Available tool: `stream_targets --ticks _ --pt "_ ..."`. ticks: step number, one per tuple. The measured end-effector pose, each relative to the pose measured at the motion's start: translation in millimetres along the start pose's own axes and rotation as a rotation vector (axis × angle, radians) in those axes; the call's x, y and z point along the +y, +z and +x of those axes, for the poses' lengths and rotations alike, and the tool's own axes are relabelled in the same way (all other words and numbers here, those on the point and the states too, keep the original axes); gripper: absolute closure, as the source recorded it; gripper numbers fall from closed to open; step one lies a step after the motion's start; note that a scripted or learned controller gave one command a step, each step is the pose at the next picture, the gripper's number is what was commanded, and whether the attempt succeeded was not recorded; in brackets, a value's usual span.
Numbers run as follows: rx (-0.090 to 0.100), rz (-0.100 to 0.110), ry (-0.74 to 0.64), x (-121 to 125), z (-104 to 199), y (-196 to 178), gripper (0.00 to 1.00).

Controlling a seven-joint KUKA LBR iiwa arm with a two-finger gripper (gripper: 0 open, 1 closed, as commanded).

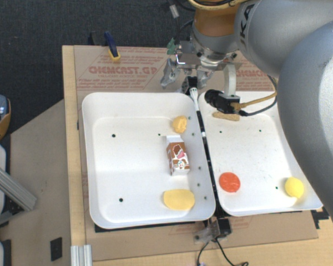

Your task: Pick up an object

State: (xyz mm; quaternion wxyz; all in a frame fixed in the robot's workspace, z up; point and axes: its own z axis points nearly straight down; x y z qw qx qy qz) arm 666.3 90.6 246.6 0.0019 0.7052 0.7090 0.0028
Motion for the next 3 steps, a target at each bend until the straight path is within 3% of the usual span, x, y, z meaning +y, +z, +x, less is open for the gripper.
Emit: stream_targets --ticks 1,2,3 --pt "-0.002 0.013 0.01 -1 -58 65 0.0" --pt "0.001 -0.002 -0.001 1 14 -3 0.0" --pt "0.002 -0.007 0.0 2 49 -112 0.0"
